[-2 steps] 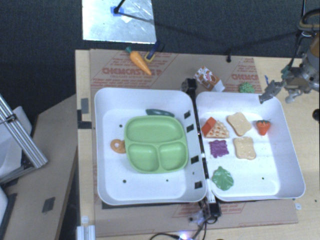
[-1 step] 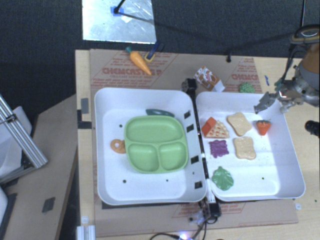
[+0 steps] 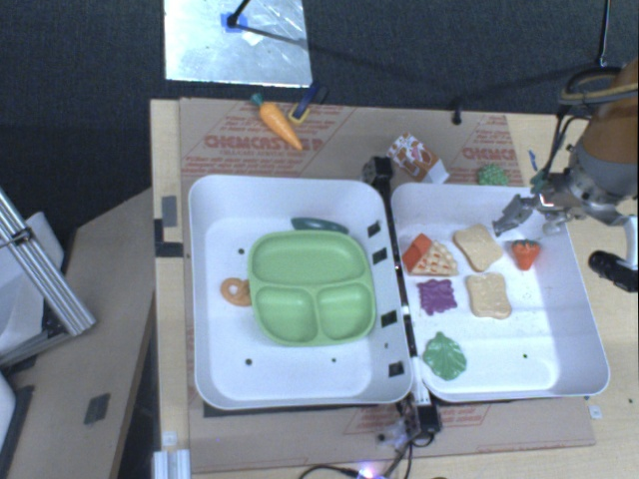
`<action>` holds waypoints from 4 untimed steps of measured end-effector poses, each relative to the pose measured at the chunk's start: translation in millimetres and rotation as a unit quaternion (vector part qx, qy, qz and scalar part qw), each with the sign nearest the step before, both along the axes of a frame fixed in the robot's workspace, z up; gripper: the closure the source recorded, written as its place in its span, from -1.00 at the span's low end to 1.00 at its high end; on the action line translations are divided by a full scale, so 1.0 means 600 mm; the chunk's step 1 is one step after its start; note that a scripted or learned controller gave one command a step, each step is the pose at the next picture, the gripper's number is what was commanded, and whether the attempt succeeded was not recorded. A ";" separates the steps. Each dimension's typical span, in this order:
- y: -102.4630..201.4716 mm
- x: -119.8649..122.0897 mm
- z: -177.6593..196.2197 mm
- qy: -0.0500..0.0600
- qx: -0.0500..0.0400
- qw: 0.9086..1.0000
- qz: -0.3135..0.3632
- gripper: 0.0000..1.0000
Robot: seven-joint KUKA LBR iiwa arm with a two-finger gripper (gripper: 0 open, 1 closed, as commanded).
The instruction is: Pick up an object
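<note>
My gripper (image 3: 531,220) hangs over the far right part of the right bin (image 3: 569,367), open, with nothing between its fingers. A small red strawberry (image 3: 526,253) lies just below it in the view, apart from the fingertips. To the left lie a tan bread slice (image 3: 477,246), a second toast slice (image 3: 488,295), an orange-red pizza wedge (image 3: 427,255), a purple grape bunch (image 3: 436,295) and a green leaf (image 3: 444,356).
The left bin (image 3: 215,367) holds a green divided plate (image 3: 310,285), an orange ring (image 3: 236,291) and a dark green piece (image 3: 319,226). Behind the bins lie a carrot (image 3: 280,123), a small box (image 3: 412,156), a green broccoli piece (image 3: 491,175) and a foil sheet (image 3: 238,28).
</note>
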State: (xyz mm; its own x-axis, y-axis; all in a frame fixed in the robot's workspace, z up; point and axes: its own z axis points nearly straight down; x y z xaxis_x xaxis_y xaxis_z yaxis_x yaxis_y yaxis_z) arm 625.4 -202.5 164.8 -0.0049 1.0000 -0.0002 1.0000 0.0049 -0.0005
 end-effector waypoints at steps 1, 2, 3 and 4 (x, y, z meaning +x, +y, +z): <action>-0.006 -0.010 -0.083 -0.005 -0.002 1.000 -0.001 -1.00; -0.010 -0.001 -0.079 -0.013 -0.005 1.000 -0.001 -1.00; -0.009 -0.001 -0.063 -0.012 -0.004 1.000 0.000 1.00; -0.002 0.015 0.037 -0.004 -0.001 1.000 0.000 1.00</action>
